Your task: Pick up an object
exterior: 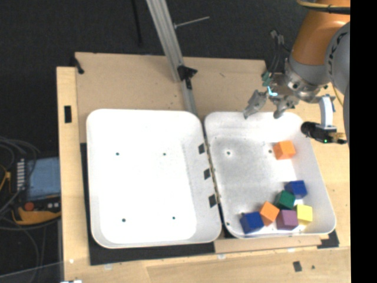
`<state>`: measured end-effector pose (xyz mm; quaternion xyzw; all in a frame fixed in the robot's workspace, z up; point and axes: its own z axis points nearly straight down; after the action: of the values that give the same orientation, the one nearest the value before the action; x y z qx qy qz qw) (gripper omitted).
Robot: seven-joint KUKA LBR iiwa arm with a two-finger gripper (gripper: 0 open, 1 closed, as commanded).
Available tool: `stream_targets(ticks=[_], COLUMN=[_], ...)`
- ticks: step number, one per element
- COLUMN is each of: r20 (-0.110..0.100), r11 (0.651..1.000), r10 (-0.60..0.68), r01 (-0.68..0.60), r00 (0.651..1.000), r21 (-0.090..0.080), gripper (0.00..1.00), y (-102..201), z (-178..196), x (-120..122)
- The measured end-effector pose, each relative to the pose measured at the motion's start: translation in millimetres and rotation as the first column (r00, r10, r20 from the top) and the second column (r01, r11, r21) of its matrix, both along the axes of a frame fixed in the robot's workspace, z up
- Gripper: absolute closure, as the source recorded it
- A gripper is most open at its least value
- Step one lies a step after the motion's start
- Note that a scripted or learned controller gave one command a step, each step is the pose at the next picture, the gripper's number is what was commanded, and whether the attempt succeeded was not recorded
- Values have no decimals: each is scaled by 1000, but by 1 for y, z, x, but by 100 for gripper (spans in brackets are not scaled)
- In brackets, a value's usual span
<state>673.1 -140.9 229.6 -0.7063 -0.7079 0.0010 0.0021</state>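
Hand [263,107] spread, empty | over right bin [235,175] far rim | orange cube [284,150] apart

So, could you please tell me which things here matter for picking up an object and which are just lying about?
For the job:
claw, open, above the right bin's far rim
lone orange cube
cluster of cubes in the near corner

Lying about:
left bin
metal pole
box with cables
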Motion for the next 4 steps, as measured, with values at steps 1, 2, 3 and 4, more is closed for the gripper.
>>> stream_targets(ticks=[1, 2, 3, 4], r20=[4, 1, 2, 3], r11=[1000, 1000, 1000, 1000], r10=[2, -2, -4, -5], r01=[-2, 2, 4, 5], r00=[1000, 1000, 1000, 1000], r21=[-4, -5, -5, -5], gripper=[0, 0, 0, 0], y=[-1, -4, -8, -9], z=[4, -59, -100, -134], x=[1, -3, -5, -6])
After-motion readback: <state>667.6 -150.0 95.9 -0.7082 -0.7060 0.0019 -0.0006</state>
